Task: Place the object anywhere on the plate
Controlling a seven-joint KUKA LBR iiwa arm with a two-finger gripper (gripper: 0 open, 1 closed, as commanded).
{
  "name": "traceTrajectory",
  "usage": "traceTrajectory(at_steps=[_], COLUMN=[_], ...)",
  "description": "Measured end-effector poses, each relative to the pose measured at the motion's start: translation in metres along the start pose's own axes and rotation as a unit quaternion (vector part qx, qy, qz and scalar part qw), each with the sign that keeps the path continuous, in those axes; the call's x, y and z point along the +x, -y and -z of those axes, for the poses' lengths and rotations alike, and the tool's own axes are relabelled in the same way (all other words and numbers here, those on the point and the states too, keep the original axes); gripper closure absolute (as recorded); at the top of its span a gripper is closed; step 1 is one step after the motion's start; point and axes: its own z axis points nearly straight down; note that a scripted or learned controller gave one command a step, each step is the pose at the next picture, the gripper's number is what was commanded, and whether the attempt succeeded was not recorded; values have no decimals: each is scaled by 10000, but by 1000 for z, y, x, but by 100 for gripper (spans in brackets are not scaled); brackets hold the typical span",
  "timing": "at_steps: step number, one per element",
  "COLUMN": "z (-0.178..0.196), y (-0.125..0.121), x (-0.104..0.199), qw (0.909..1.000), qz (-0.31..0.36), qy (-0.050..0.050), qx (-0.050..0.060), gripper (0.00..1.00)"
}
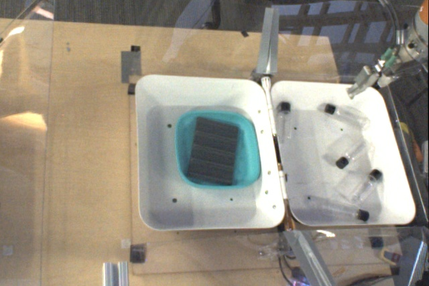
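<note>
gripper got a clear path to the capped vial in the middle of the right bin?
Probably yes. The gripper hangs over the right bin's far right corner, and the vial lies uncovered below it; other vials lie close by, so a clean pick is less sure.

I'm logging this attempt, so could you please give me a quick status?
Gripper over right bin's far corner. Dark ridged block lying on teal plate, left bin. Clear capped tubes scattered in right bin.
</note>
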Motion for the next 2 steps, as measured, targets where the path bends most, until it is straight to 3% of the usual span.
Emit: traceTrajectory(at_steps=[1,2], z=[91,134], y=[-40,-13], x=[-52,-43], qw=[9998,9962], qz=[-187,-875], qy=[13,11], qx=[-11,-3], gripper=[0,0])
